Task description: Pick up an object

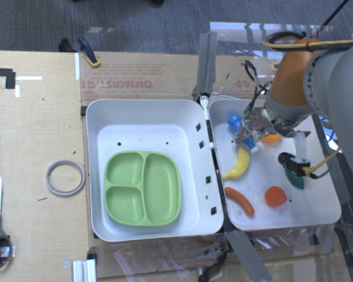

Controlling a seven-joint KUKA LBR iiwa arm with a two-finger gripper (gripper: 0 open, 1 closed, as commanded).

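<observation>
While its grip is unclear, the pincer [247,138] touches a curved, smooth banana [239,164].

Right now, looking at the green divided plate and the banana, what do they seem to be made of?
The green divided plate looks like molded plastic: one even pale green, smooth matte surface, rounded raised dividers. The banana seems a plastic toy rather than fruit, though that is a guess: uniformly bright yellow, smooth, without brown spots. It lies in the right white bin, itself apparently thin, slightly glossy plastic.
</observation>
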